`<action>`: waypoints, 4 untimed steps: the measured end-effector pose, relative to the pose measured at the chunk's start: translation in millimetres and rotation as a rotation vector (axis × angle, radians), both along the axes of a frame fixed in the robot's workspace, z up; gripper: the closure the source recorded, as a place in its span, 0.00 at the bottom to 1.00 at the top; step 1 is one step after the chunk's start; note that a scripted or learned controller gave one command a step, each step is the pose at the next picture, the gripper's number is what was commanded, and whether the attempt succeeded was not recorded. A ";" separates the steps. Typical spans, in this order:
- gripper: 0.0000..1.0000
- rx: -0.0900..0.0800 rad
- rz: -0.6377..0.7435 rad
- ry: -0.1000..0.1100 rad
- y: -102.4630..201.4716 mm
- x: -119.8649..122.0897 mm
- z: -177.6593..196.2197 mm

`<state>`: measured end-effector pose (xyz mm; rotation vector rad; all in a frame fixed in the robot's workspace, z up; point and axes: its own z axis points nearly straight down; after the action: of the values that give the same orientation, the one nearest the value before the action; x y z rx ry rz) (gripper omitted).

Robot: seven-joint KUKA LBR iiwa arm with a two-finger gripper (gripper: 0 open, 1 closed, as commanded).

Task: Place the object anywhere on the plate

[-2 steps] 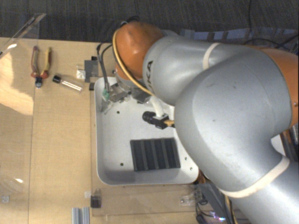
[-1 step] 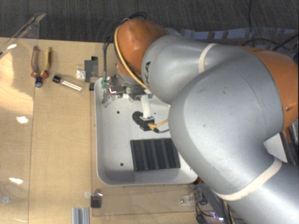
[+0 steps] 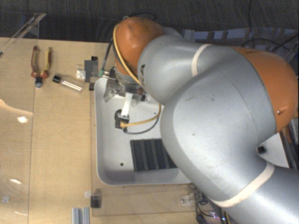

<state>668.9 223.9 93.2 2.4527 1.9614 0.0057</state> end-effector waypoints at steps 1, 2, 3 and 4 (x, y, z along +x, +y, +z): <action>0.00 -0.003 -0.337 0.008 11.1 -1.1 -5.5; 1.00 0.000 -0.330 -0.001 13.1 0.5 7.6; 1.00 0.000 0.168 0.000 11.7 -0.1 29.5; 1.00 -0.001 0.492 0.000 -2.5 -11.2 10.0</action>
<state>657.7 221.5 103.2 1.9012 2.4999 0.0050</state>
